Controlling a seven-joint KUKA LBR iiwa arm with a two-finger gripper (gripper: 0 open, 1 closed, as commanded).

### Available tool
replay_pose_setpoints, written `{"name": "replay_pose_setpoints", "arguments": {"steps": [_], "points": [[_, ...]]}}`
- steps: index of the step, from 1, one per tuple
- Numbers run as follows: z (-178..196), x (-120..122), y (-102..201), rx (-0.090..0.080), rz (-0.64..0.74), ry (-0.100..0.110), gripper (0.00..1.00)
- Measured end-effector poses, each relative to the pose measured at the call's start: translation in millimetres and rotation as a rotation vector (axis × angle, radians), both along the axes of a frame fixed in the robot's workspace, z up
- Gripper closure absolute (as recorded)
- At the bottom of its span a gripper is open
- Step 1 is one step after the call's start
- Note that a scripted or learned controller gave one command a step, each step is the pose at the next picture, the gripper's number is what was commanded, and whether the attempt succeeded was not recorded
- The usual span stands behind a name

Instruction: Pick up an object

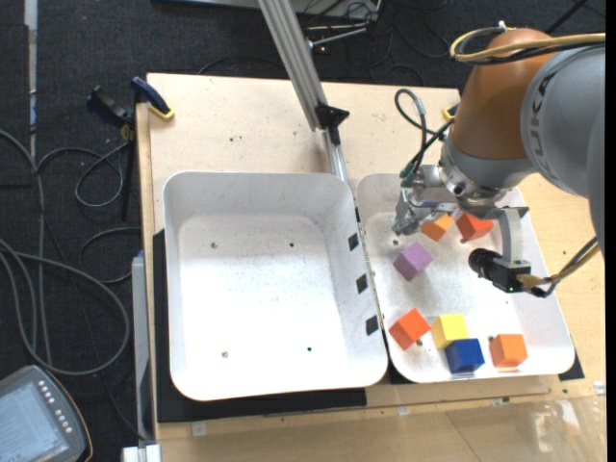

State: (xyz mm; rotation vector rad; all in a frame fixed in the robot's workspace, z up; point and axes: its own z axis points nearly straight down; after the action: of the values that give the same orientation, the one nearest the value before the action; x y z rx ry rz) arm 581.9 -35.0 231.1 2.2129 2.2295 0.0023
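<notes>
Camera view: on the pale speckled desk point(241, 114), the right bin point(549, 340) holds small matte cubes. The gripper point(416, 221) hangs low beside an orange cube point(436, 227), a red-orange cube point(474, 226) just right. A purple cube point(413, 259) sits below, corner-on. Orange point(410, 327), yellow point(449, 330), blue point(464, 355) and orange point(507, 349) cubes cluster near the front rim.
</notes>
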Motion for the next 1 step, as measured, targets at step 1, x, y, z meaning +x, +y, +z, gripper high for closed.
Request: {"name": "replay_pose_setpoints", "arguments": {"steps": [1], "points": [[-9.4, 13.0, 48.6, 0.000, 0.000, 0.000, 1.00]]}}
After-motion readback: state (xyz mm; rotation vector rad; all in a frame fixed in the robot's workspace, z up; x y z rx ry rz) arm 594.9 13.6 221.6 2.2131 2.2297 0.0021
